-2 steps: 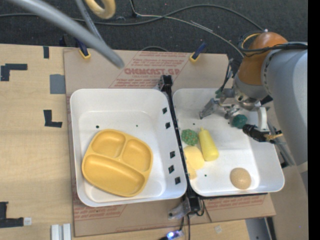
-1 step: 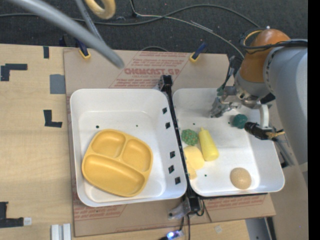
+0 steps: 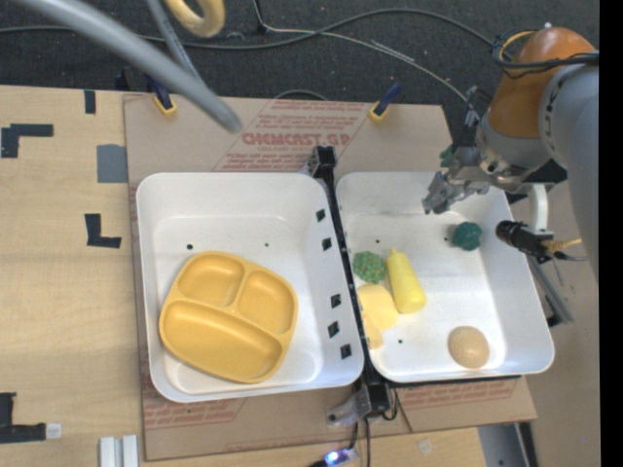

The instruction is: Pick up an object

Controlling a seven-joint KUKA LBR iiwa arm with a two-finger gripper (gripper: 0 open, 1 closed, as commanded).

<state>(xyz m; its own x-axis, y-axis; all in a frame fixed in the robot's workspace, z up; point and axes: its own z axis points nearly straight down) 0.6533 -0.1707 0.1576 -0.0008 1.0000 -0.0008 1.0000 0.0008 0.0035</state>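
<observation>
Reaching in from the right, the grey arm with its orange band (image 3: 531, 76) hung over the back of the right bin (image 3: 506, 358), and the end effector (image 3: 438, 200) sat low above the bin's bare white floor near the far wall. Nothing showed between its dark tips, and from this slanted look I could not tell how wide they stood. Just beside it, toward the front and right, a small teal ball (image 3: 467, 235) lay on the bin floor, apart from the tips. Further left, a green broccoli-like piece (image 3: 368, 266) rested close to the divider, touching a yellow corn-shaped toy (image 3: 405, 280) that lay lengthwise beside it. A pale yellow block (image 3: 376, 309) sat just in front of those two, hard against the divider side. Near the bin's front right corner a tan egg-shaped object (image 3: 468, 346) lay well apart from the rest. Over in the left bin (image 3: 156, 202), a yellow divided plate (image 3: 229, 316) with three compartments lay flat toward the front. Both bins stood side by side on a cardboard sheet (image 3: 292, 139) printed in red, laid on the wooden worktop (image 3: 58, 290), with black cables (image 3: 389, 17) trailing across the dark floor behind.
</observation>
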